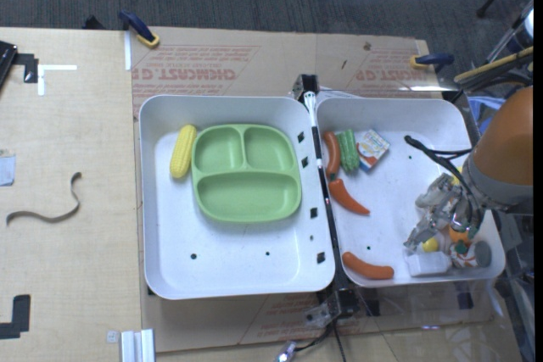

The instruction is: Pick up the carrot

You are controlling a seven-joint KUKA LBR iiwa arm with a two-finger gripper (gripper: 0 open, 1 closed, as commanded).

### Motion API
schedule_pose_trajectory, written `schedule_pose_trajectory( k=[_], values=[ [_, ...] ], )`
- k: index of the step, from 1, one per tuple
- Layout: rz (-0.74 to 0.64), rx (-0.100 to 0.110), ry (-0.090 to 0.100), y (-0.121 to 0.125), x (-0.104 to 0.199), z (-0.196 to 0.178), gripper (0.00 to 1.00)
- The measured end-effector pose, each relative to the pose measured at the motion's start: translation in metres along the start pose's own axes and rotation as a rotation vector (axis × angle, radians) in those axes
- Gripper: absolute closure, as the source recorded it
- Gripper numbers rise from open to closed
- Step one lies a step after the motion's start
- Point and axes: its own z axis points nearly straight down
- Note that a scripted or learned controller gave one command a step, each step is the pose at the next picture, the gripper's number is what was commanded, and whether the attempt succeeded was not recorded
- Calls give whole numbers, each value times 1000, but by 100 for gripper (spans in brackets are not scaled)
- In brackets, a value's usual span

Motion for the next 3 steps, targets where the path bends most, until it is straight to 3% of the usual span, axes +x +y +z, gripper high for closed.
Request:
schedule_pose_trajectory(
  k=[1,2,3],
  values=[
    [-1,2,-6,0,-2,-9,100],
    [-2,1,-9,1,-3,-19,100],
    [-78,7,-4,62,32,-46,100]
  ],
)
